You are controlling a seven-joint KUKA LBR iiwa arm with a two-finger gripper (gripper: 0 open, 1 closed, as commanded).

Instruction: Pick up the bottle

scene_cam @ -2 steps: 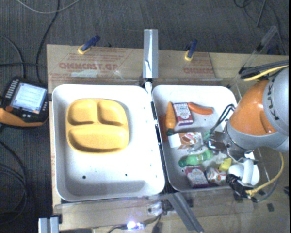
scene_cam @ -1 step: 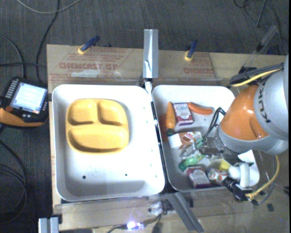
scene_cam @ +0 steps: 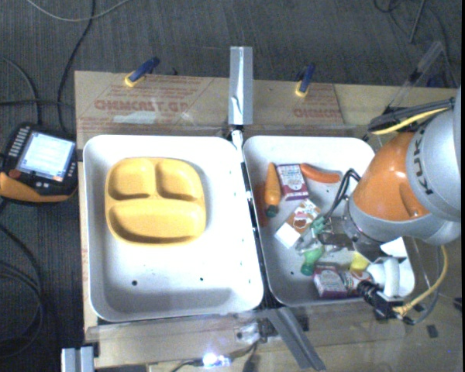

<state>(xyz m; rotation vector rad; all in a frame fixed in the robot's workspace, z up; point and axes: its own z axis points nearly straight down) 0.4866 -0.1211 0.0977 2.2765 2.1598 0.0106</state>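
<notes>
A yellow tray [scene_cam: 156,198] is lying in the left bin [scene_cam: 93,285]. In the right bin [scene_cam: 257,231] a pile of small packets is crowding a green bottle [scene_cam: 311,256]. The gripper [scene_cam: 331,235] is hovering over that pile, just to the right of and slightly beyond the bottle; how it is set I cannot tell. Judging by the clutter, it should be lowering straight over the bottle, avoiding the neighbouring packets.

The grey arm [scene_cam: 442,173] reaches in from the right — orange band uppermost, pincer [scene_cam: 329,235] pointed down.
</notes>
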